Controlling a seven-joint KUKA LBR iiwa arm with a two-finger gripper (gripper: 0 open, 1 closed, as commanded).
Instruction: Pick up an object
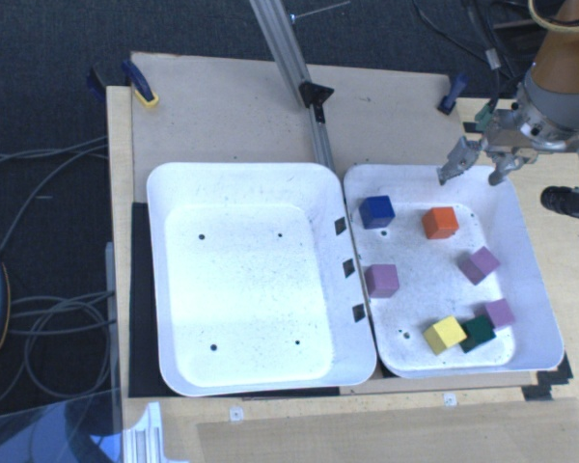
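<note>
We see the gripper (479, 168) spread, holding nothing, above the right bin's (531, 258) far rim; its nearest block, the orange cube (440, 222), sits apart with free space around it

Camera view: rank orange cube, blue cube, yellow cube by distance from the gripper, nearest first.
Gripper hangs over the right bin's far rim.
1. Small orange cube, just below it, far part of the bin.
2. Small blue cube, far-left part of the bin.
3. Small yellow cube, near edge.
</note>
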